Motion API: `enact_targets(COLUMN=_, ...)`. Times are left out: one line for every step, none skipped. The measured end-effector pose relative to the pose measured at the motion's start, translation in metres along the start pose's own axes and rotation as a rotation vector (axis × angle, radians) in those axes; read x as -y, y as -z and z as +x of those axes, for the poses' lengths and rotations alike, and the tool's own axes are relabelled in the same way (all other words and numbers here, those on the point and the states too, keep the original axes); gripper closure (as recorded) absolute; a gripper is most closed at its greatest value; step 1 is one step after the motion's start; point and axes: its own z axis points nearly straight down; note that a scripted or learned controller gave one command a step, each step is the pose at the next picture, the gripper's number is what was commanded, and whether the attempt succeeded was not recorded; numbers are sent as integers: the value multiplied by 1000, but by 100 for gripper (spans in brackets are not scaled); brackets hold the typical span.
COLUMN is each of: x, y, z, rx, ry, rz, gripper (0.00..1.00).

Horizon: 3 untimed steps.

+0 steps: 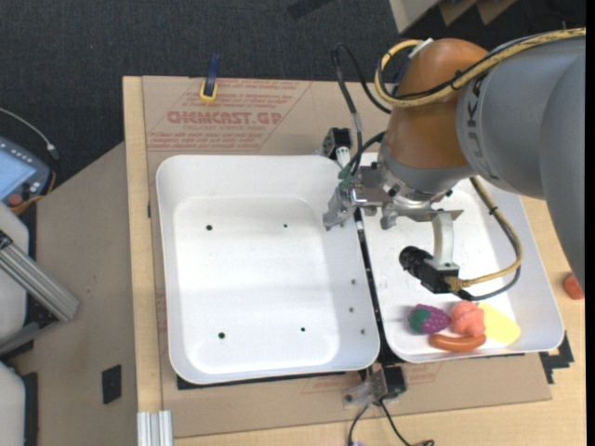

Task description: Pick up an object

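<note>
A: So, what sits nearest the camera?

B: Four small toys, bunched in the near corner of the right bin [535, 291]. There is one purple cluster [429, 319] and one pink-orange lump [468, 315] just beside it. One yellow piece [503, 327] sits on the lump's other side. One long orange-red piece [457, 341] lies along the near wall, in front of the others.

A: And the gripper?

B: One gripper [358, 203], farther back, over the right bin close to the rim it shares with the left bin [177, 249]. It is well apart from the toys. The wrist covers it, so I cannot tell whether it is open or closed, nor whether it has hold of anything.

A: The left bin?

B: Four dark dots [209, 228] on its floor, two nearer and two farther.

A: Beyond that?

B: One cardboard sheet [232, 119] with red print lies under both bins. One yellow-and-blue clip [210, 86] sits on its far edge.
</note>
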Motion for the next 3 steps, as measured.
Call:
enact_targets(x=24, y=1, z=-59, rx=-1, ry=-4, rz=10, gripper=0)
enact_targets(x=0, y=151, z=-37, rx=-1, ry=5, rz=-14, gripper=0)
enact_targets(x=61, y=211, z=42, rx=-3, ry=9, rz=0, gripper=0)
